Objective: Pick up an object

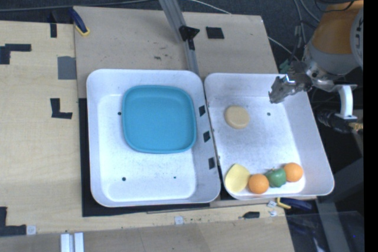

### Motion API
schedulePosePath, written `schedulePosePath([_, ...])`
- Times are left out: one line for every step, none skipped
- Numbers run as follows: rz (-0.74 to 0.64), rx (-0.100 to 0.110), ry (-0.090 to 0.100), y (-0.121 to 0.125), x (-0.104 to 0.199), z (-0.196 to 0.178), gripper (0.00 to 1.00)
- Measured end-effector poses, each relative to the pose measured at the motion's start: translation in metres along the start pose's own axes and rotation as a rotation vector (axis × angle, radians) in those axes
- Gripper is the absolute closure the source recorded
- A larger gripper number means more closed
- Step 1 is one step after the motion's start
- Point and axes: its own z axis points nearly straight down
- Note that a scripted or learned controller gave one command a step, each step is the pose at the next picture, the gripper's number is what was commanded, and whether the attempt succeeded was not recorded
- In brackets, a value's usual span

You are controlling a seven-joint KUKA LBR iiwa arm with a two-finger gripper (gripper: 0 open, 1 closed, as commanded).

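**Gripper above the right bin's far corner, objects lying apart from it**

The gripper [279, 91] hangs over the far right corner of the right bin [307, 127], with nothing visible between its fingers; they look slightly apart, though at this size and slant that is hard to judge. The nearest object is a tan round biscuit-like piece [238, 117], lying on the bin floor to the gripper's left and a little nearer the camera, clearly apart from the fingertips.

No brand, label or writing can be read anywhere.

The right bin holds four more things, all in a row along its near edge, well apart from the gripper: a yellow piece [237, 177] at the left end, an orange ball [258, 183] touching it, a green item [275, 177] next, and a second orange ball [293, 172] at the right end. The left bin [106, 144], just beside the right bin, holds a blue square plate [158, 118] lying flat in its far half.
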Motion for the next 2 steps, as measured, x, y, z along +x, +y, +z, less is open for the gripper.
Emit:
schedulePosePath([-0.001, 0.002, 0.001, 0.001, 0.0, -0.026, 1.0])
schedulePosePath([-0.004, 0.004, 0.002, -0.016, 0.053, -0.031, 1.0])
